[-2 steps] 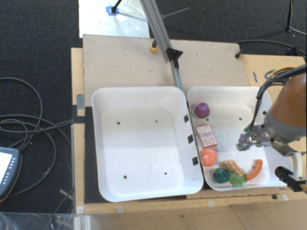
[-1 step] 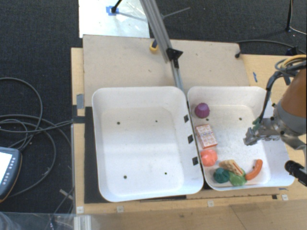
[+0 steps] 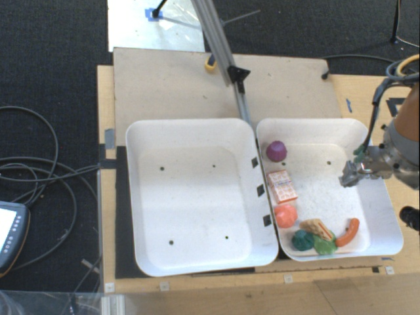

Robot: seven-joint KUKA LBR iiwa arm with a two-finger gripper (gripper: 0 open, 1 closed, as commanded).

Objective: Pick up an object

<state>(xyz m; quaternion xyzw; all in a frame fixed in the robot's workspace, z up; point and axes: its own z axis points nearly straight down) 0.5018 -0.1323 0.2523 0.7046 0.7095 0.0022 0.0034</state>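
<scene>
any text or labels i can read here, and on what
None can be read.
Small carton in the right bin: pink and white print, too blurred to read.
Screen of the handheld device at the left edge: bright, nothing legible.
The other items carry no visible lettering.

Purple ball [image 3: 276, 151], pink carton [image 3: 282, 186] and small toys lie in the right bin [image 3: 380, 225].

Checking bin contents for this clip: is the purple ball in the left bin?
No, the purple ball lies in the right bin, near its back left corner.
</scene>
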